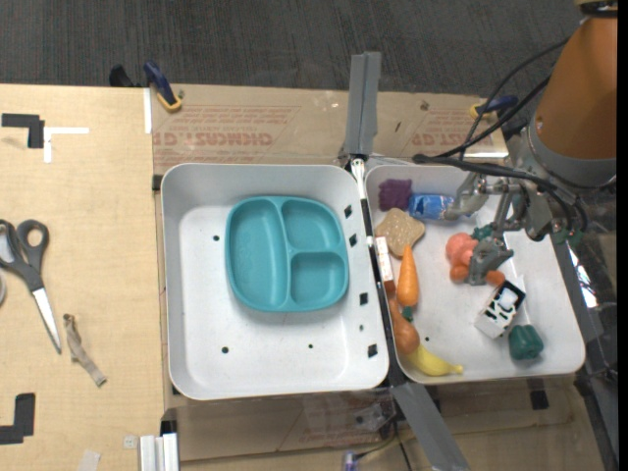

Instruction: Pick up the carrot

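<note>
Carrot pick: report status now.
Gripper over right bin, beside tomato. Carrot lies free by left wall, apart from gripper. Bread touches its top end.

grey arm (579, 96) from the right, wrist low, gripper (488, 253) pointing down

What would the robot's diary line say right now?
task: pick up orange tapered carrot | carrot: lying in right white bin, near left wall | gripper: over red-orange toy, away from carrot | grasp: not yet

tan bench (78, 263), two white bins (186, 292), scissors (29, 273)
</note>
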